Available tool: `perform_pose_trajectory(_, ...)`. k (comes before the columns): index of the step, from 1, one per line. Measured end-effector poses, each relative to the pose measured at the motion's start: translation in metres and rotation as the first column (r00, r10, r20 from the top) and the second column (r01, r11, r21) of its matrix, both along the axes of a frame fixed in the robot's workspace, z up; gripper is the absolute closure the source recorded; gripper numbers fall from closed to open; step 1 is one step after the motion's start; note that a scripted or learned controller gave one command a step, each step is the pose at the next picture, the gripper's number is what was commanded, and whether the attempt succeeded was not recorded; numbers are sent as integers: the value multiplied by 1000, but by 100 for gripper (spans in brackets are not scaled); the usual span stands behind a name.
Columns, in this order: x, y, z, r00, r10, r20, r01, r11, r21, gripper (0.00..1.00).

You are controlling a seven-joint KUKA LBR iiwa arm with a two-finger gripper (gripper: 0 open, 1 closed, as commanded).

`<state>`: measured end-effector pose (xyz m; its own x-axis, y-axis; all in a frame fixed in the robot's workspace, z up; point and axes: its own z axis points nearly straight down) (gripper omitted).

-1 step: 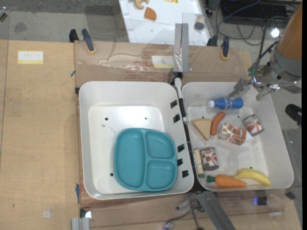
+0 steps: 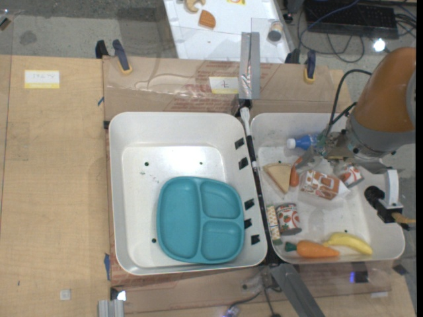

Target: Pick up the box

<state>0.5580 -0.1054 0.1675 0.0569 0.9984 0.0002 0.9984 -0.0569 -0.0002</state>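
The box [image 2: 321, 185], white with red print, lies flat near the middle of the right bin [image 2: 396, 246]. My gripper [image 2: 316, 154] hangs just above and behind it, at the box's far-left corner, beside a small bottle with a blue cap [image 2: 301, 142]. The grey wrist and orange band reach in from the right and hide the bin's far-right part. Nothing visibly lifted off the bin floor.
Around the box lie a tan wedge [image 2: 280, 176], a small red-white packet [image 2: 351, 176], a can [image 2: 288, 218], a carrot [image 2: 316, 249] and a banana [image 2: 349, 243]. The left bin [image 2: 125, 177] holds a teal divided plate [image 2: 200, 220].
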Motion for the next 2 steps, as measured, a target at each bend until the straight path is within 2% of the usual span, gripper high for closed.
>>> perform_pose_trajectory(1,4,15,-52,1000,-10,30,10,1000,-8,0)
perform_pose_trajectory(2,23,7,-56,996,-77,49,77,997,-8,0)
